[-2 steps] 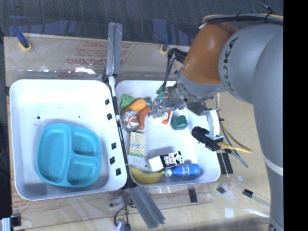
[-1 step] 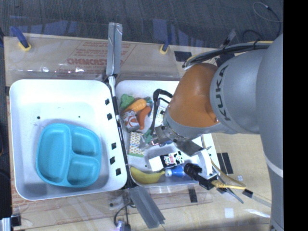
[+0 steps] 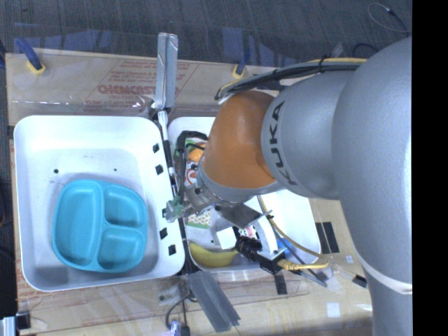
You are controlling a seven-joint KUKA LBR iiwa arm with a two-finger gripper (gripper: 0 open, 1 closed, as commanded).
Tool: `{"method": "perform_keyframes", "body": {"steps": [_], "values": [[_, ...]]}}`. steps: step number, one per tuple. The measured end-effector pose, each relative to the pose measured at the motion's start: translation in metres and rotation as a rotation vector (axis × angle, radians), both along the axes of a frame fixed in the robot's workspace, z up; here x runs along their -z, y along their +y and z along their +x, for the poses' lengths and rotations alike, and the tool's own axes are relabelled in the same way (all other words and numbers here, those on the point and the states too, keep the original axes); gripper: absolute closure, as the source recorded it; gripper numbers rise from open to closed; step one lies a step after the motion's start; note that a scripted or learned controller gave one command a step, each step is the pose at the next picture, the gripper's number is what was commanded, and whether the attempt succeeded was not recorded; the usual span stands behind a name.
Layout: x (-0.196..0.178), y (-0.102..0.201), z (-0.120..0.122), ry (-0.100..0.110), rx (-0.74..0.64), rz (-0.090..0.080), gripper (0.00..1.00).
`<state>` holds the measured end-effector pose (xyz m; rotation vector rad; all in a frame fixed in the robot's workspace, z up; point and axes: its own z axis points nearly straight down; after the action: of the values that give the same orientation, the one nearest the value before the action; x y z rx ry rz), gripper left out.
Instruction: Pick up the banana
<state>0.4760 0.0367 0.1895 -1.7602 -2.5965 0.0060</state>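
Observation:
The banana is yellow and lies along the near wall of the right bin, partly hidden by the arm's wrist. The arm reaches in from the right and covers most of that bin. My gripper hangs low over the bin's left side, by the divider between the bins, just above and left of the banana. Whether anything sits between its tips is hidden by the wrist.
In the left bin lies a blue divided plate. Small colourful items peek out at the right bin's far left corner under the arm. A grey post stands behind the divider.

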Motion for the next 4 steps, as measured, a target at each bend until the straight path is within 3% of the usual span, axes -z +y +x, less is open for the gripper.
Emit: {"method": "perform_keyframes", "body": {"steps": [1,2,3,4], "values": [[-0.009,-0.101,0.001,-0.003,-0.322,0.001,0.00],[-0.001,-0.060,0.001,-0.002,-0.347,0.003,0.00],[0.045,-0.132,0.000,-0.001,-0.576,0.005,0.00],[0.100,-0.126,0.000,-0.001,-0.701,0.006,0.00]]}}
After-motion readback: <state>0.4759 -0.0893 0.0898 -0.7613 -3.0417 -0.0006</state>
